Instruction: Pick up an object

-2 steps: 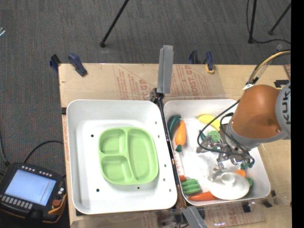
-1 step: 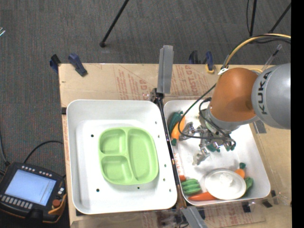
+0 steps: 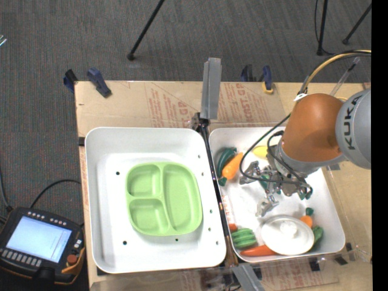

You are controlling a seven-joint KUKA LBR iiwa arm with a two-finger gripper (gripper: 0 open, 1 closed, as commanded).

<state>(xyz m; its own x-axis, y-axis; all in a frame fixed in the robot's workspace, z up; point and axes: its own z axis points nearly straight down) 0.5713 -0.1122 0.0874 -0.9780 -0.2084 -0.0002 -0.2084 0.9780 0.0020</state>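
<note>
Left bin: green divided tray, centre-left of frame. Right bin: toy vegetables; orange carrot at upper left of the bin, white lidded dish lower right. Carrot judged light, stiff, smooth plastic; best gripped across its mid-body. Gripper hangs over bare bin floor just above the dish; its opening cannot be told, nothing seen held.

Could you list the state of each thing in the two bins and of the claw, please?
Green divided tray: upright, flat in the left bin.
White lidded bowl: lid on, in the right bin.
Orange carrot: lying beside a green vegetable.
Claw: low over the right bin, above the bowl, holding nothing visible.
</note>
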